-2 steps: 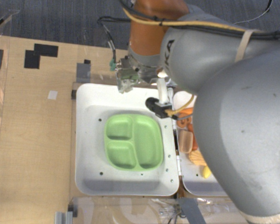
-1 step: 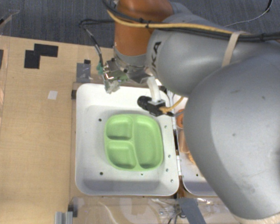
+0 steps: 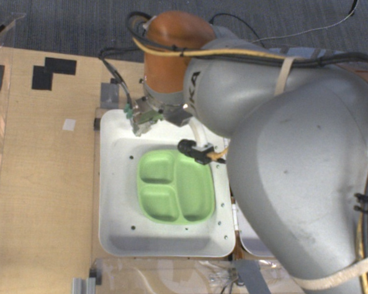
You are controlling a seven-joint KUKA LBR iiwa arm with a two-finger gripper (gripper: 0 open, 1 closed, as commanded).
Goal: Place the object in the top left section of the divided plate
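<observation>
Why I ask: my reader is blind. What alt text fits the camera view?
A green divided plate lies in the left white bin. The grey arm reaches in from the right, its end effector hanging over the bin's far left corner, beyond the plate.

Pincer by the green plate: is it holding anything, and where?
It cannot be told. The pincer hangs over the white bin's far corner, beside the green plate, and its tip is too blurred to show a thing in it.
</observation>
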